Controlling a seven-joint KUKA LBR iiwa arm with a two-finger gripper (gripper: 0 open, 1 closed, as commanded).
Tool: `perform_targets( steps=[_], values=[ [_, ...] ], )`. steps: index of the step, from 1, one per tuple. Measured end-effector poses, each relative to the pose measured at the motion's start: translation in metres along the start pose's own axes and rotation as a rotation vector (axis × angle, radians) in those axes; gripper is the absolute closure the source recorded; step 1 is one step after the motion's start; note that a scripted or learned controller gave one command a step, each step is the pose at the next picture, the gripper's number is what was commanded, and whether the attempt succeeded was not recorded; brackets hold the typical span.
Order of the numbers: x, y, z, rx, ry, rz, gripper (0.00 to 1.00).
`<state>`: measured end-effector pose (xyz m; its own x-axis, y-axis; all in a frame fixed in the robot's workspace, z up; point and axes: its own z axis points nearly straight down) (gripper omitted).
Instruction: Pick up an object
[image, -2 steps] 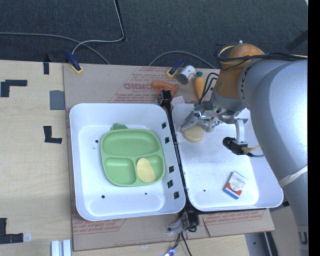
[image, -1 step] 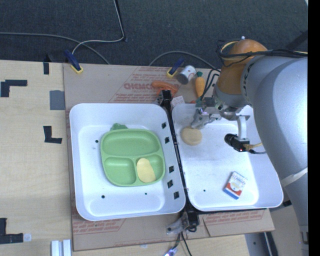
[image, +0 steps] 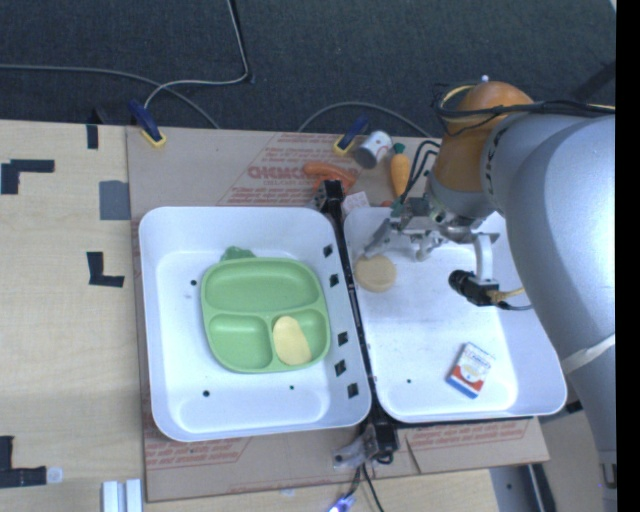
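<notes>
Just below and slightly left of the gripper (image: 400, 236), whose two fingers stand apart with nothing between them, a round tan disc (image: 376, 273) lies flat near the upper-left corner of the right bin (image: 520, 395), so the coming descent looks short and nearly straight down.

A robot lab or test cell, it seems. An industrial arm (image: 560, 200) leans over a plywood counter (image: 60, 230) marked with black tape, where two white bins (image: 170, 330) sit on printed cardboard (image: 280, 175). Clamps (image: 147, 122) grip the edge, and a loose cable (image: 200, 75) trails over dark carpet (image: 350, 50).
</notes>
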<state>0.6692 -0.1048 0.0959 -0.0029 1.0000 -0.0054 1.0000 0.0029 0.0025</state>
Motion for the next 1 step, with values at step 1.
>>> perform_targets(
  steps=[1],
  values=[
    [0.0029,0.0021,0.0058,-0.006,0.003,0.002,0.0]
  ],
)
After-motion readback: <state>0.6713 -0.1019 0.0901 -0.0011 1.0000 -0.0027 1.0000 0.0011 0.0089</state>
